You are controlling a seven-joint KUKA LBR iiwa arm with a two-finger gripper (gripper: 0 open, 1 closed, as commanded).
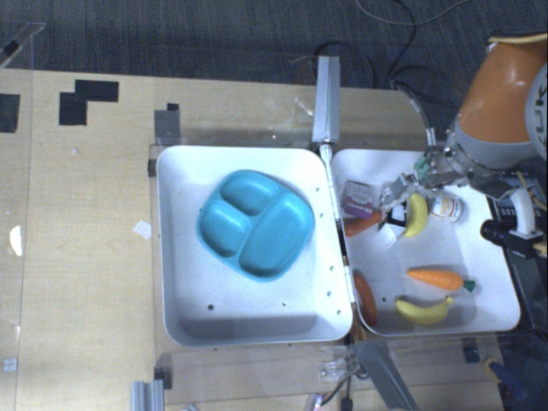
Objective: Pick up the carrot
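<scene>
The carrot (437,278), orange with a small green top at its right end, lies flat in the right bin (488,255), toward the front right. My gripper (408,190) hangs over the back middle of that bin, well behind and to the left of the carrot, not touching it. Just beneath the gripper sits a small yellow banana (417,216); whether the gripper touches it is unclear.
A second banana (424,310) lies just in front of the carrot. A white bottle (446,206), a purple packet (359,197), an orange-red item (364,223) and a brown-red item (366,293) share the right bin. The left bin (180,255) holds a blue divided plate (255,223).
</scene>
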